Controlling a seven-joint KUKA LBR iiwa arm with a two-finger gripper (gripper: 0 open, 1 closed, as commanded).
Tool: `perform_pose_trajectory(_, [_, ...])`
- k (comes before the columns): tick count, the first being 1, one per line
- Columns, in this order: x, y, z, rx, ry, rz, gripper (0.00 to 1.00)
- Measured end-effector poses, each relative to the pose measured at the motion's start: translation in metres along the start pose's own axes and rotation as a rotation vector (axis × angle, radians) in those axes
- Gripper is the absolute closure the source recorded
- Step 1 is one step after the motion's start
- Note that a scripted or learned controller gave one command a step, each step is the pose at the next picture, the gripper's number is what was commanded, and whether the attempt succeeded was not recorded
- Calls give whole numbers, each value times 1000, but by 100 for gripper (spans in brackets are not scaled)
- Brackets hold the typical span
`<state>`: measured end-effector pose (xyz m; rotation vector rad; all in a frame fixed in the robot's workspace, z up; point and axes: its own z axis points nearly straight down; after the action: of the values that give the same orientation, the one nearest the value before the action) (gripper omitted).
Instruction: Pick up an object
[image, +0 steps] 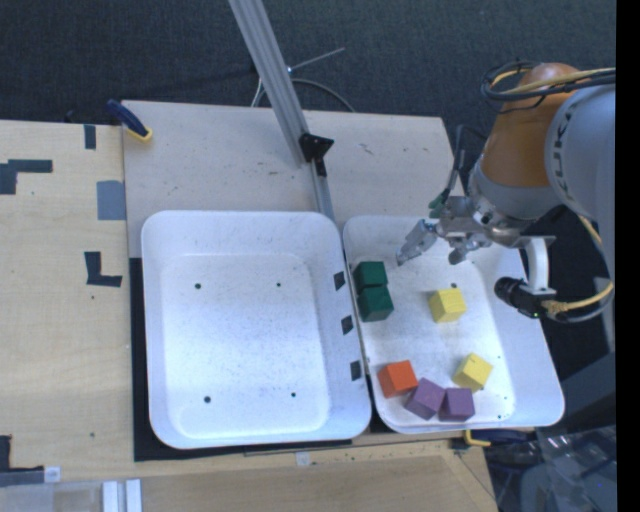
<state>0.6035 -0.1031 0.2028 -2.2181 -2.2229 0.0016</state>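
Camera view: end effector (437, 243) open, empty, above-right of green block (373, 289), apart

Bright even light, soft shadows, slight blur

speckled white plastic bins (170, 260)

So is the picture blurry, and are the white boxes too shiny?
Camera view: a bit soft all over; the blocks' edges, like the green block, look fuzzy. The right bin looks bright and washed out, and the claw looks smeared.
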Motion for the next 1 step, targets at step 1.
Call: perform_pose_trajectory(1, [-84,-13,78,8,-3,8,0])
